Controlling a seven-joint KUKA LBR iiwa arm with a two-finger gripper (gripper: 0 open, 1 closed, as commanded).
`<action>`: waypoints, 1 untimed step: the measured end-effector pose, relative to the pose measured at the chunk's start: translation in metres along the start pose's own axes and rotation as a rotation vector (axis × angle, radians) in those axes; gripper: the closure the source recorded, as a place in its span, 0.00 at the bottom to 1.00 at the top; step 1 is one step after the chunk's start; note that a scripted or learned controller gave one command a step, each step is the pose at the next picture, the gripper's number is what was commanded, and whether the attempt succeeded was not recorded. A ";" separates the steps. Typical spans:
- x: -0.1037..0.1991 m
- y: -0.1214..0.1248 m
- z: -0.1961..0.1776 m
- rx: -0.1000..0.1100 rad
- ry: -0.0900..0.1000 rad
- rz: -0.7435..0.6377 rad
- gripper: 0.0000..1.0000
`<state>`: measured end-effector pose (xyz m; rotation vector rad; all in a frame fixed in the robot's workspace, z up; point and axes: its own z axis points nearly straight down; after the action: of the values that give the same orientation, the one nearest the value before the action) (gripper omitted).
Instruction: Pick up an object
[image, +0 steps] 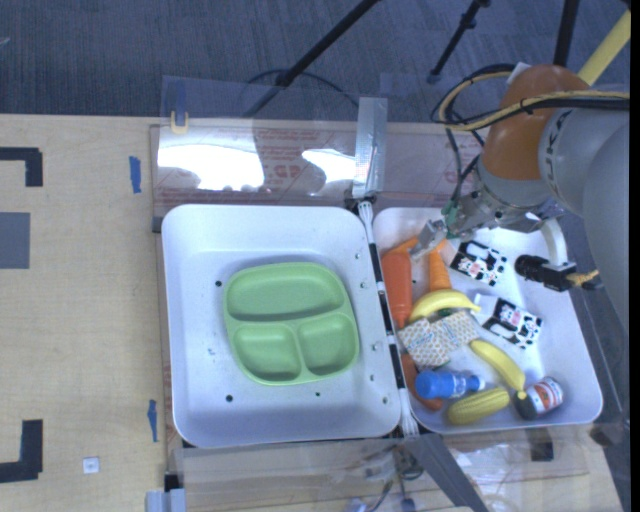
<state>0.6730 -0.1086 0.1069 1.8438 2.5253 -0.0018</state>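
You see the gripper (437, 232) low at the right bin's (585, 385) upper left, above the carrot (439, 270); its grip state is unclear.

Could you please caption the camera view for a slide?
Gripper poised over the right bin of toys; green tray in the left bin.

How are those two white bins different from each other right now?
The left bin holds one green divided plate, lying flat near its middle; the right bin is crowded with small things: bananas, a carrot, a blue bottle. The gripper is over the right bin's far corner, not over the left bin. Both are shallow, white and set side by side.
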 end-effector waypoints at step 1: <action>0.002 -0.004 0.000 -0.011 -0.010 -0.053 0.00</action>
<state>0.6681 -0.1079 0.1068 1.7679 2.5614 0.0026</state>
